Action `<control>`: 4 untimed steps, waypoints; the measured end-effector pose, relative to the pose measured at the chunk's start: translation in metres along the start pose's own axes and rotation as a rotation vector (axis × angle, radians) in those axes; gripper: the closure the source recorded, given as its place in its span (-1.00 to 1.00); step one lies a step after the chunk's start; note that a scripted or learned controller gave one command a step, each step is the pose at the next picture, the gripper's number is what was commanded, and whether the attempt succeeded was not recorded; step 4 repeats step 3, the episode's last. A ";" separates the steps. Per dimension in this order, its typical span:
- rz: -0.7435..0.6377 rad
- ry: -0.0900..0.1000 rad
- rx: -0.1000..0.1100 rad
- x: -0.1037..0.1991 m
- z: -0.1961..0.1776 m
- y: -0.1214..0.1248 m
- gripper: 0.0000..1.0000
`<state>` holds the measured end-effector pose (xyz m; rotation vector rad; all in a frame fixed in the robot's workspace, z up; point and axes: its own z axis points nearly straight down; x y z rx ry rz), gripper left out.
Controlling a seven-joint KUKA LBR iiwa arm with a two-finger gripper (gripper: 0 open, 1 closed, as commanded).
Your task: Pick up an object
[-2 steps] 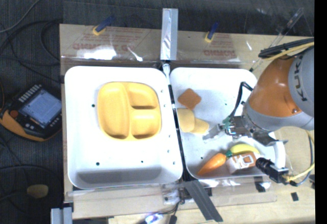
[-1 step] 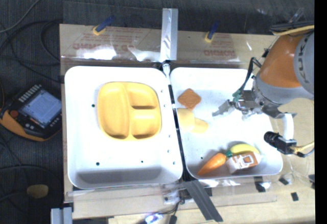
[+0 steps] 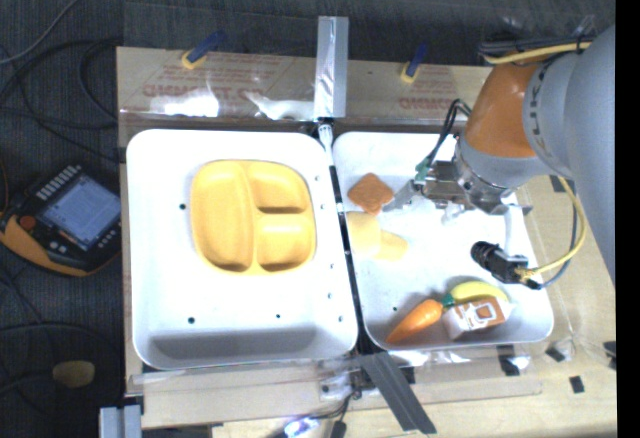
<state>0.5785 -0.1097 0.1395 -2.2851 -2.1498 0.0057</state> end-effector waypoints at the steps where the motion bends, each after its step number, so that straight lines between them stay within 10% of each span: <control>1: 0.240 -0.005 -0.002 -0.036 -0.105 -0.003 -1.00; 2: 0.156 -0.001 -0.014 -0.037 0.051 -0.084 -1.00; 3: -0.098 -0.001 -0.002 -0.056 -0.048 -0.025 -1.00; 4: -0.098 -0.001 -0.002 -0.056 -0.048 -0.025 -1.00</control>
